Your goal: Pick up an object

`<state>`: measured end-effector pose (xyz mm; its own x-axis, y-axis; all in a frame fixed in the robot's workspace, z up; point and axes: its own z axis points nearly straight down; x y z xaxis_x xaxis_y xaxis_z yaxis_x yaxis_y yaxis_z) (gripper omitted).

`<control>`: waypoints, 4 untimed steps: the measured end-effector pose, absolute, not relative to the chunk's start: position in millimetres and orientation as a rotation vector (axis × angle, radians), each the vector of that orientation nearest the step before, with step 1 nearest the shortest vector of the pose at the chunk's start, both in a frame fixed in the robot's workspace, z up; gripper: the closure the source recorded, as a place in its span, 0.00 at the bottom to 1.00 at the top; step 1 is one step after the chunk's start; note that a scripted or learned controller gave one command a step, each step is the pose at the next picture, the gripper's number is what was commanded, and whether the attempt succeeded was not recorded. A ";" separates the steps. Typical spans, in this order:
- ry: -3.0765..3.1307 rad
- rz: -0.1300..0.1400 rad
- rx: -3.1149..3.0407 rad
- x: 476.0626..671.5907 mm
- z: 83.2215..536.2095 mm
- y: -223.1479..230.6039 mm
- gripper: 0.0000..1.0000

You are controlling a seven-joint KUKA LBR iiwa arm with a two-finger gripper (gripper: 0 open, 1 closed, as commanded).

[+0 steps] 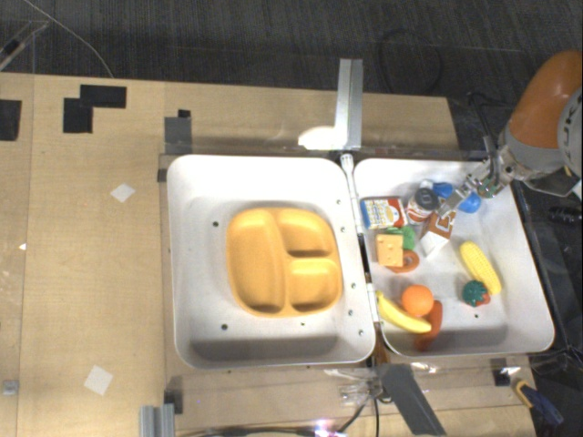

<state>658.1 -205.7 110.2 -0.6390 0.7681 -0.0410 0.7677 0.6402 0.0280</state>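
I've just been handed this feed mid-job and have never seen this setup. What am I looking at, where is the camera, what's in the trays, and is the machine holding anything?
This is one camera fixed above a bench, looking down at a slant. The grey and orange shape at the right edge is a robot arm; its end effector hangs over the far right corner of the right bin. I cannot tell whether it holds anything. Two shallow white bins sit side by side. The left bin holds a yellow divided tray. The right bin holds toy food: a corn cob, a banana, an orange, a small carton, a cheese block and other small pieces crowded near the end effector. The job is to pick one up.
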 end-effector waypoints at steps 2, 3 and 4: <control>2.794 0.009 1.312 651.0 110.7 -193.3 0.00; 2.807 0.006 1.294 657.7 110.6 -181.6 0.00; 2.843 0.015 1.202 605.6 111.0 -208.7 0.00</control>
<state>605.6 -208.7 111.0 -0.6954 0.7172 -0.0462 0.7166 0.6968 0.0303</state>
